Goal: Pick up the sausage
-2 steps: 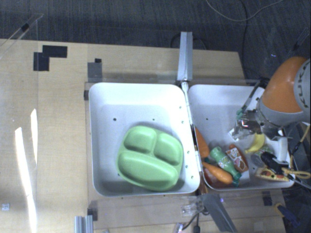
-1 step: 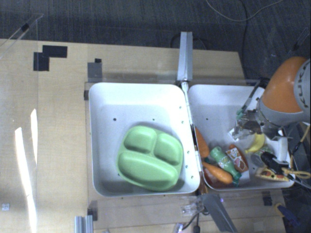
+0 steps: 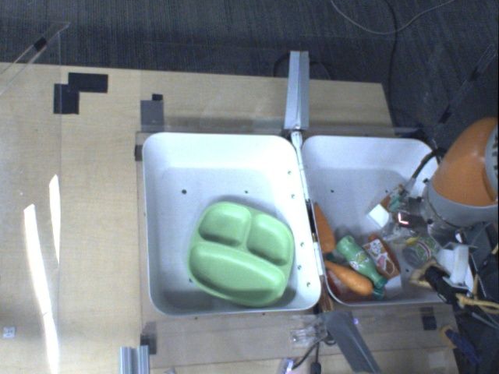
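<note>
Toward the left of the frame, the left bin [image 3: 156, 209] is holding a green divided plate [image 3: 242, 252], which is lying tilted in the bin's lower half. Right of the divider, the right bin [image 3: 351, 158] is carrying a small clutter along its lower left part. A thin orange carrot-like piece [image 3: 321, 228] is leaning along the bin's left wall. Below it, the sausage [image 3: 348, 279], a plump orange-brown piece, is lying at a slant against the bin's lower edge. A green bottle [image 3: 360, 257] is resting just above and touching it, with a printed packet [image 3: 383, 255] beside that.

Further right, the arm [image 3: 468, 170] is reaching in from the frame's right edge, and the gripper [image 3: 407, 218] is hanging over the bin's right middle, next to a small white box [image 3: 380, 215]. Whether it is spread or pressed together cannot be told. The sausage is sitting down and to the left of the gripper, apart from it, with the bottle and packet lying between them.
</note>
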`<state>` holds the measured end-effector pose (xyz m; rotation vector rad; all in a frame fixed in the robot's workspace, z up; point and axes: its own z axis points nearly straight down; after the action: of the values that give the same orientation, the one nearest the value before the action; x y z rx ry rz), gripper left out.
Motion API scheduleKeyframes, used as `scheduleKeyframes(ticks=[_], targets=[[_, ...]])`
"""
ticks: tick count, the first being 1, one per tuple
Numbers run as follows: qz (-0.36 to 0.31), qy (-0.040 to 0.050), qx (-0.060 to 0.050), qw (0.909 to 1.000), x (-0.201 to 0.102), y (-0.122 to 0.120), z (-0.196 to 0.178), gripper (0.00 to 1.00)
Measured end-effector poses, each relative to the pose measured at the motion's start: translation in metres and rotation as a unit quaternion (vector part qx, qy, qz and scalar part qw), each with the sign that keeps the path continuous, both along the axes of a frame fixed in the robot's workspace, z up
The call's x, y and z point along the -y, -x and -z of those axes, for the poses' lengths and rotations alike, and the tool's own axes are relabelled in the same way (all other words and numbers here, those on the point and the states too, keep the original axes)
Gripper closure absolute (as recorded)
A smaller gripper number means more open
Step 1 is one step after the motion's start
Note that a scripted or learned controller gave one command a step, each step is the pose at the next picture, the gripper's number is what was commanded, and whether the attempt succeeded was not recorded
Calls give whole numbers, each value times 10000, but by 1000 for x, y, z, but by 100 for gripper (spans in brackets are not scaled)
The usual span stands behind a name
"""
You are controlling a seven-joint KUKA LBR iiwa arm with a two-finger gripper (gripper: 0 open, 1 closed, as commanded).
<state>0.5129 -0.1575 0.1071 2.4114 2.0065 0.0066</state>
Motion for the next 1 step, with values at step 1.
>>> scheduleKeyframes(ticks=[1], targets=[[2040, -14, 21, 9790, -21, -55, 18, 0]])
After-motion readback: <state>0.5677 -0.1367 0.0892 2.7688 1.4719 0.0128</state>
